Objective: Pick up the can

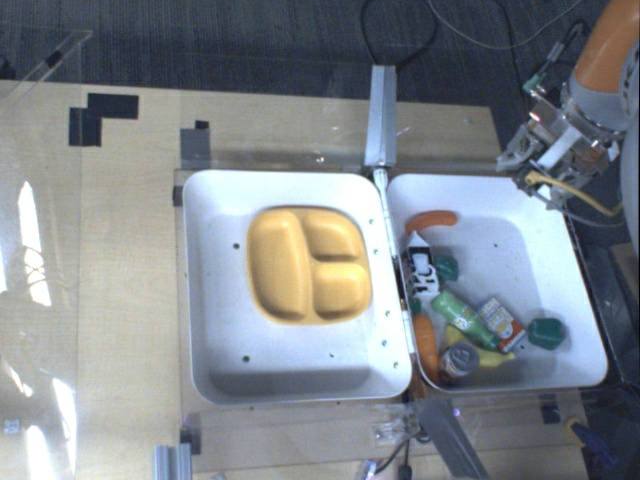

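Note:
The can (pixel 460 361) is small, with a grey lid. It stands near the front left corner of the right bin (pixel 560 268), pressed among other items. My gripper (pixel 535 168) hangs over the back right corner of that bin. It is well away from the can and has nothing visibly in it.
Around the can lie an orange carrot (pixel 426 340), a yellow banana (pixel 490 356), a green bottle (pixel 455 310), a small carton (pixel 500 320) and a dark green lump (pixel 546 333). A sausage (pixel 430 221) lies further back. The left bin (pixel 215 348) holds a yellow divided tray (pixel 307 264).

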{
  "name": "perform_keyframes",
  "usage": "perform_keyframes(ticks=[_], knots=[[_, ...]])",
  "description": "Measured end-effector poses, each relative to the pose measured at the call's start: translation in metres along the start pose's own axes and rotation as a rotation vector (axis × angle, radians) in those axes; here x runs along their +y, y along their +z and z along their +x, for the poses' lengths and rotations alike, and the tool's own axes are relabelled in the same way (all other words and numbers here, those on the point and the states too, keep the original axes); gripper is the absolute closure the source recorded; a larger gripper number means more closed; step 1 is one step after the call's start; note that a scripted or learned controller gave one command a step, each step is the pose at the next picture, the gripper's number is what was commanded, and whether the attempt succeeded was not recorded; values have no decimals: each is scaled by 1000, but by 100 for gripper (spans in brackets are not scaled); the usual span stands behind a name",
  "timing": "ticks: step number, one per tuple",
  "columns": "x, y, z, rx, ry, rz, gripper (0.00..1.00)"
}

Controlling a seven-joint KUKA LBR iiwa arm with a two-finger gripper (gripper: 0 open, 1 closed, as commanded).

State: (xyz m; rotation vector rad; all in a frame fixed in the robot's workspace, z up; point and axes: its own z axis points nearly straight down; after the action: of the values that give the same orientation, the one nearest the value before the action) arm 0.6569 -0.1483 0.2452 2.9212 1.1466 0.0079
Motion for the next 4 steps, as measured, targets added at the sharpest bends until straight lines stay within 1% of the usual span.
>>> perform_keyframes(ticks=[1, 2, 3, 4], knots=[[12, 100, -58, -3, 92, 4, 0], [5, 152, -15, -2, 211, 4, 0], [-40, 158, 39, -3, 337, 6, 0], [-40, 158, 39, -3, 336, 6, 0]])
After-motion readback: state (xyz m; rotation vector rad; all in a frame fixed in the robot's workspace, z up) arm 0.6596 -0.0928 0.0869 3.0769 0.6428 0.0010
